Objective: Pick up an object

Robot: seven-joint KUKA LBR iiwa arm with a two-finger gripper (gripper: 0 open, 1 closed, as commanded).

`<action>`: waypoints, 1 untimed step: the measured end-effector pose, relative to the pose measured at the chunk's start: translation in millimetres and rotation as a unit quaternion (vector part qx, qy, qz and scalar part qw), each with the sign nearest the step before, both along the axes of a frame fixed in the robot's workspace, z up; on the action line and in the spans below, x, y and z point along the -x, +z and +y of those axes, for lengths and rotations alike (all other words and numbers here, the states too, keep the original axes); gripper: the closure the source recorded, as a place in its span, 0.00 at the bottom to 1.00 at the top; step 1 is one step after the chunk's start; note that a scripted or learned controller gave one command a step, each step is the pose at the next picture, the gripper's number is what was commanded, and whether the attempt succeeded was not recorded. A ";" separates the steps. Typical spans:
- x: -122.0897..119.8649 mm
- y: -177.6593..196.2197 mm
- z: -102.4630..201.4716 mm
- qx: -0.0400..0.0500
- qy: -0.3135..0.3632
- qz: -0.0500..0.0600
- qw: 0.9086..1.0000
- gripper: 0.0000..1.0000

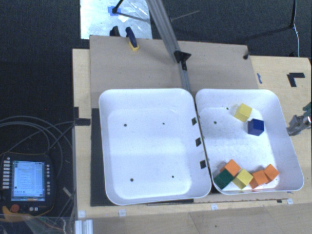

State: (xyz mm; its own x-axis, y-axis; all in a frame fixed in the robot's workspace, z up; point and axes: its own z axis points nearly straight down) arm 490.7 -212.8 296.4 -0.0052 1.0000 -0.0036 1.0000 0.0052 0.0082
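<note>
on my feed, items logged against the right bin (285, 130) as landmark. in its upper part: one yellow cube (243, 112), and just below-right of it one blue cube (255, 126), the two close but not clearly touching. along its near edge, a cluster — orange cube (232, 167), dark green cube (224, 179) at the near-left corner, a second yellow cube (242, 179) beside the green, then two more orange cubes (259, 178) (271, 171) toward the near-right corner, all packed together. the middle of the bin floor shows bare white. gripper (298, 124): i see it at the frame's right edge, just outside the bin's right rim, level with the blue cube and apart from it — nothing visible in its grasp; open or closed i cannot tell at this size. left of the right bin, touching it along a shared rim: the left bin (105, 130). both sit on the tan bench (146, 62). far left of the bins, on the dark floor, a teach pendant (27, 182) with a lit screen and cables.
</note>
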 end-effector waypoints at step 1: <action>-13.3 3.7 53.0 -0.002 0.003 0.002 1.000 1.00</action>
State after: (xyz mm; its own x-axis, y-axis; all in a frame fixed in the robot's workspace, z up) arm 504.0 -159.7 300.1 -0.0111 0.9999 0.0001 0.9999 0.0111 0.0051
